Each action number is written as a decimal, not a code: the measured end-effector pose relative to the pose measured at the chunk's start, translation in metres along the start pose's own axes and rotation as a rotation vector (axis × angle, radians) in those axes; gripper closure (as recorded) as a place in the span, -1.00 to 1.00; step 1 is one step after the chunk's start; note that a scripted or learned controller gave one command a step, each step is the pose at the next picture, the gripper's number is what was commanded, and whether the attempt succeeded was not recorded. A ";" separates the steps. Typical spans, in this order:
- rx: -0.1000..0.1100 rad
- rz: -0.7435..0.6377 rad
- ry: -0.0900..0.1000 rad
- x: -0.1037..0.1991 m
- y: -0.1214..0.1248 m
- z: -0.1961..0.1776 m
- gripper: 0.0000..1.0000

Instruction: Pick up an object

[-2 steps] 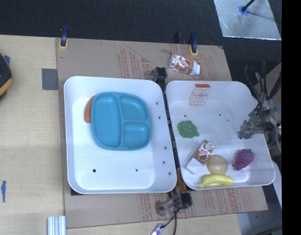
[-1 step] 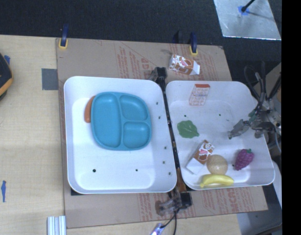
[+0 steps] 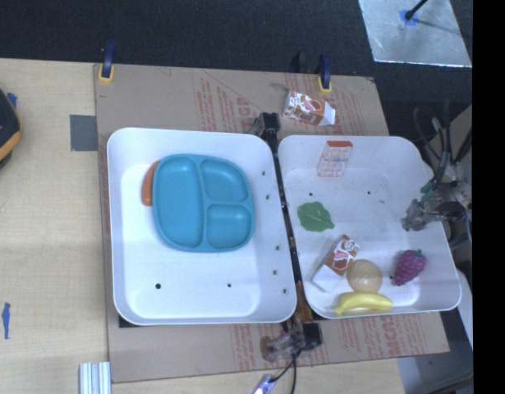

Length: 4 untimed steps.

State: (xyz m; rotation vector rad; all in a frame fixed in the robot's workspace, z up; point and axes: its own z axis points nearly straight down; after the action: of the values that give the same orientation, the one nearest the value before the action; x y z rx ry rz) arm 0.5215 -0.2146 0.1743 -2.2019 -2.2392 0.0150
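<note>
Two shallow white bins sit side by side on a cardboard-covered bench, seen from above. The left bin holds a blue divided plate with an orange thing tucked under its left edge. The right bin holds a carton at its far side, a green leaf near the middle, and along the near side a small box, an onion, a banana and purple grapes. Another carton lies on the cardboard beyond the bins. The gripper sits at the right bin's right rim, touching no object; whether it is released or clenched cannot be told.
</note>
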 end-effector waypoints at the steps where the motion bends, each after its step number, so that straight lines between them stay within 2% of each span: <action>1: -0.001 -0.002 -0.002 -0.001 0.000 -0.010 1.00; 2: -0.002 -0.004 -0.005 -0.002 0.000 -0.020 1.00; 3: -0.007 0.013 0.006 0.008 0.047 -0.065 1.00; 4: -0.006 0.013 0.006 0.008 0.047 -0.065 -1.00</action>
State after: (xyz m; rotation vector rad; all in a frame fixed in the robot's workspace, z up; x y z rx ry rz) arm 0.5689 -0.2057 0.2388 -2.2158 -2.2248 0.0018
